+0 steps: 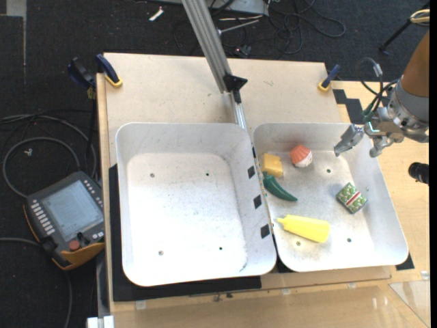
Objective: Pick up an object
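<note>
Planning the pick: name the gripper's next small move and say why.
Probably ease the gripper left and down toward the red and white ball. The gripper sits open at the right bin's upper right rim with nothing between its fingers, and the ball is the nearest item, lying apart from the yellow block, so the fingers should have room around it.

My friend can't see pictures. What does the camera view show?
A robot hand, open and holding nothing, hovers over the top right of the right white bin, which holds a yellow bottle, a green pepper, a yellow block, a red-and-white ball and a green box. The left white bin sits beside it.
</note>
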Action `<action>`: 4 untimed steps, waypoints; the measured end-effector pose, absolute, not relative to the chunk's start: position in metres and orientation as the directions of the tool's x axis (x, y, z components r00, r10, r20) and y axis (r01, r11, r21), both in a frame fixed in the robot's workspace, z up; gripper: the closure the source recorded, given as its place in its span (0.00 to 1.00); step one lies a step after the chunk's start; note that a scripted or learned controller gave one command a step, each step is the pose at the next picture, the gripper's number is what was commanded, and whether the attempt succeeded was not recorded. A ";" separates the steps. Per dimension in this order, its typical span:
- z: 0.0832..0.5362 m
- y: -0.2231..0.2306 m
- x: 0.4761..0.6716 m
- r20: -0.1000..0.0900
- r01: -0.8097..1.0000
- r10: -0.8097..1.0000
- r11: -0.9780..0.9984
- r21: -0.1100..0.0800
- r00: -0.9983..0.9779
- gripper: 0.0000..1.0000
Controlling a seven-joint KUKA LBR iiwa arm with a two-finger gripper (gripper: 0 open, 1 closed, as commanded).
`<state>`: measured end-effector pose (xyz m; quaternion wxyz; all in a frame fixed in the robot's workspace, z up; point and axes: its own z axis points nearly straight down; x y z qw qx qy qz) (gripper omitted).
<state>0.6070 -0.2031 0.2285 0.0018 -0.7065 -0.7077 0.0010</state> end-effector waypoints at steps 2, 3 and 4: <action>0.167 -0.200 0.608 0.001 1.000 1.000 0.000 -0.006 0.000 0.00; 0.103 -0.198 0.602 0.002 1.000 1.000 -0.001 -0.006 0.001 0.00; 0.095 -0.197 0.602 0.000 1.000 1.000 0.000 -0.002 0.000 0.00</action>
